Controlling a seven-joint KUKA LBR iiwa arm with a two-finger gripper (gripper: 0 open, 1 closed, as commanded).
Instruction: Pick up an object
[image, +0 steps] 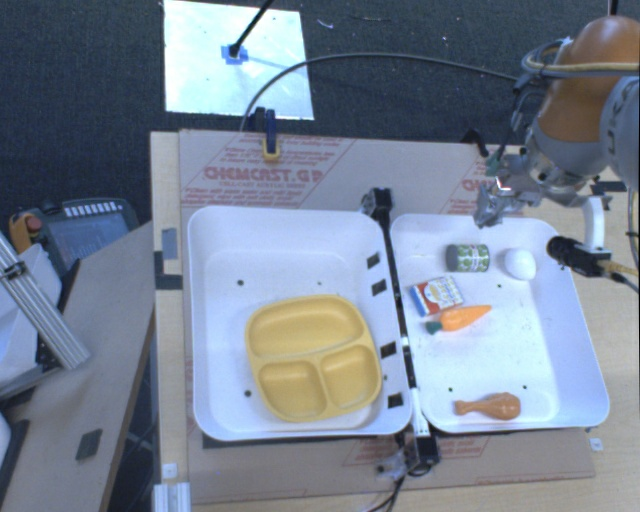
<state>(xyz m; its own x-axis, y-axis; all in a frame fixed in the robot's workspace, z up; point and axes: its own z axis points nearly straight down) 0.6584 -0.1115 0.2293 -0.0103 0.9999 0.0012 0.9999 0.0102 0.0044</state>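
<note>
Hanging over the far rim of the right bin (580, 330), the gripper (493, 212) is a small metallic cluster, blurred; whether its jaws stand apart or closed cannot be told, and nothing shows between them. Above it the grey arm (575, 150) swells into a rounded orange band (600, 45), whose top and right side are cut off by the frame edge.

Just below the jaws, inside the bin, lies a short can (467, 258) on its side, green-labelled, its print too small to read. Beside it to the right rests a smooth white egg (519, 264). Nearer the camera from the jaws sits a flat carton (437, 296), red and white, tilted, and touching its lower edge a glossy plastic carrot (462, 319) with a green stub. Well below, near the front wall, lies a tan drumstick (488, 406), tapered to a knob at the left.

Left of the jaws, past the dark clips on the shared rim, the left bin (220, 250) holds a matte yellow tray (313, 355) with three rounded compartments, set askew. Both bins are shallow, white, round-cornered, resting on printed cardboard (300, 165).
</note>
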